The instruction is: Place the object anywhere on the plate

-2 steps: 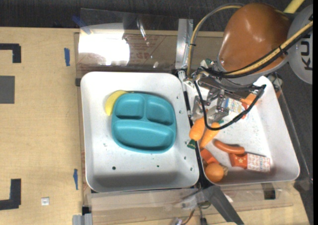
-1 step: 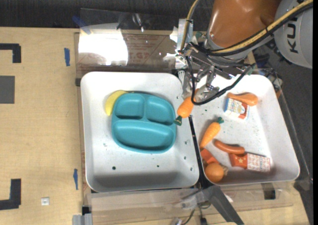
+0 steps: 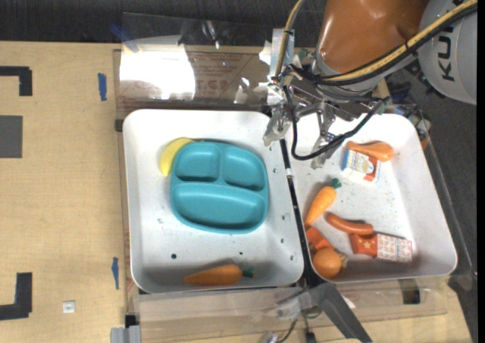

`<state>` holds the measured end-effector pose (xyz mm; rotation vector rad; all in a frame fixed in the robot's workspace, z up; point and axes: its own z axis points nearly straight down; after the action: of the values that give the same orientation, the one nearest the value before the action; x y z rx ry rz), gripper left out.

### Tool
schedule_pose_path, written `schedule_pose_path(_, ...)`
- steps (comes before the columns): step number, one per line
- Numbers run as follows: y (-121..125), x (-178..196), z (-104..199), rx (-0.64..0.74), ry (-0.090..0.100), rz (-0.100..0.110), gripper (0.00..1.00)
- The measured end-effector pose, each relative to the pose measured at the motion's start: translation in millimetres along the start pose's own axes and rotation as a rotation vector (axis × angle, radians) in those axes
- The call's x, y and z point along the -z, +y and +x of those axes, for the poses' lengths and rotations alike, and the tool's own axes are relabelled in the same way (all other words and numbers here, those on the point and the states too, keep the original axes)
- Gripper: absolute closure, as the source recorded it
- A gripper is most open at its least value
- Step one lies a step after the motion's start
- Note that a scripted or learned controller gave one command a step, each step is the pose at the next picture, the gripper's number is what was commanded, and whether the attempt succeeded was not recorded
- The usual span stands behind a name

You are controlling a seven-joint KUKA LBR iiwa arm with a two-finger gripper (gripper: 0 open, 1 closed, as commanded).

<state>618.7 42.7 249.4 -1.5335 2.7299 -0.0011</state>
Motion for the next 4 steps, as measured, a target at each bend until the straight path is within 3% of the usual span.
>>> schedule_pose_path(1,-0.9,13.1,-2.9,0.000,-0.009,0.008,1.00)
schedule_pose_path(2,3.0,-14.6,82.8,0.260,0.006,-0.004,1.00)
schedule_pose_path(3,36.1,-44.8,163.4,0.480,0.005,-0.006,1.00)
schedule_pose_path(4,37.1,-72.9,206.1,0.492,0.005,-0.006,1.00)
